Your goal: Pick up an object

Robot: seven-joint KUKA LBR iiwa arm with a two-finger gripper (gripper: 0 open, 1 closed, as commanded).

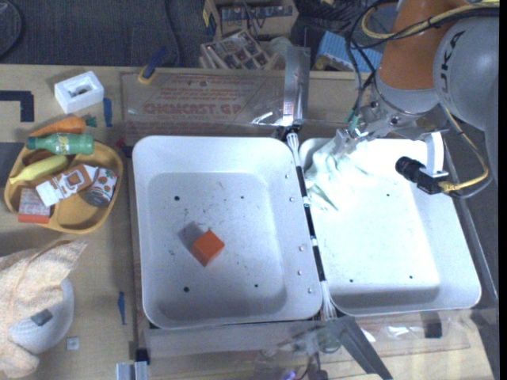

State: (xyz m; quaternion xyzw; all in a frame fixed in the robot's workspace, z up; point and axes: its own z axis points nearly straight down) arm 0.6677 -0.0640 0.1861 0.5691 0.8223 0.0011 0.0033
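Over the right bin (444,291), we are seeing the gripper (337,153) hovering near the top-left corner, nothing visibly held (its opening is too blurred to judge). We are judging the pick unstarted: the orange block (209,247) is lying in the left bin (158,165).
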